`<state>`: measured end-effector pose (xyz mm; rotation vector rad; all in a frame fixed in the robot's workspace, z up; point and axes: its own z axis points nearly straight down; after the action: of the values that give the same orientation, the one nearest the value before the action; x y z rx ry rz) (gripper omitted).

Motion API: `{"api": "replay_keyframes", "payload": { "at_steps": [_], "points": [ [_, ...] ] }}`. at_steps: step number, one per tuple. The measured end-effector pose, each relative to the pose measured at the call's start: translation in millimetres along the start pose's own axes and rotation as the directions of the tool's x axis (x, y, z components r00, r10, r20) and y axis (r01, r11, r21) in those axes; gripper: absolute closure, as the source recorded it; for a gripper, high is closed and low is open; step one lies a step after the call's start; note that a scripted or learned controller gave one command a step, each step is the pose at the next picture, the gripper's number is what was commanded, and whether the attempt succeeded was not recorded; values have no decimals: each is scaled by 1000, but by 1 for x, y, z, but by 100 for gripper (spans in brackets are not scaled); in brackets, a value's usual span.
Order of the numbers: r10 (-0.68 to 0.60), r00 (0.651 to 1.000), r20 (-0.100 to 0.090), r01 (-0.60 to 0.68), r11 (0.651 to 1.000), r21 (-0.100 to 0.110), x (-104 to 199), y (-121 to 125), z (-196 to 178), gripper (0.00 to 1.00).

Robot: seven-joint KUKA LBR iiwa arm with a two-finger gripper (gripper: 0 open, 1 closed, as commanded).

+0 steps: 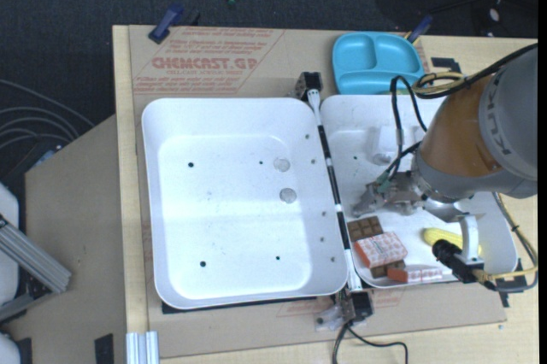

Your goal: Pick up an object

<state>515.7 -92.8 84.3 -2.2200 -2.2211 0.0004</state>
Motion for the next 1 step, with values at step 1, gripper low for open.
{"api": "replay_keyframes", "payload": {
  "at_steps": [1],
  "points": [
    [1, 1000, 0, -1, 1000, -1, 0, 0, -10, 100]
  ]
}}
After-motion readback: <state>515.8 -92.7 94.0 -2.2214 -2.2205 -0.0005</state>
